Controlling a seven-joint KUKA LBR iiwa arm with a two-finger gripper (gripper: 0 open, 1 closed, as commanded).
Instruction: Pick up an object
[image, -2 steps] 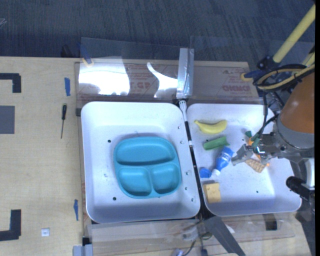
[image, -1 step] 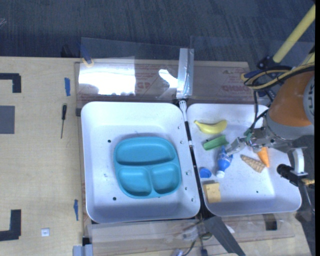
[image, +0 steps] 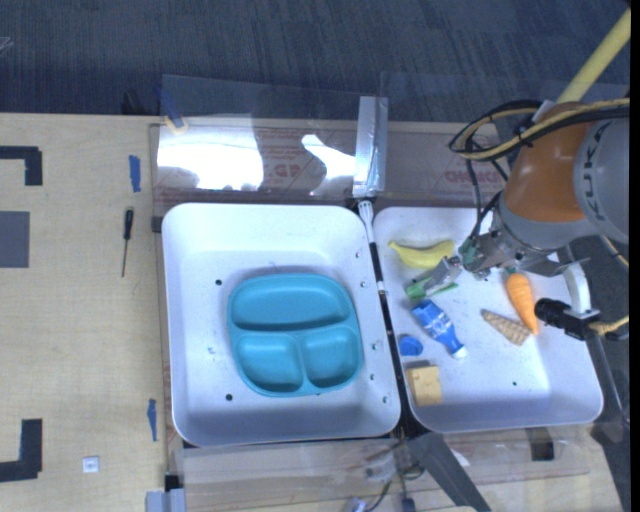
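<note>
Fingers (image: 462, 262) seemingly over banana (image: 421, 251)

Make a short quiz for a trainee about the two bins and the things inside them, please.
1. True or false: the blue divided tray lies in the right bin.
2. Which thing lies nearest the gripper? A) banana B) tan block C) small blue cap
3. Fill in: the orange thing right of the gripper is a ____.

Key: 1 false, it lies in the left bin; 2 A; 3 carrot.
</note>
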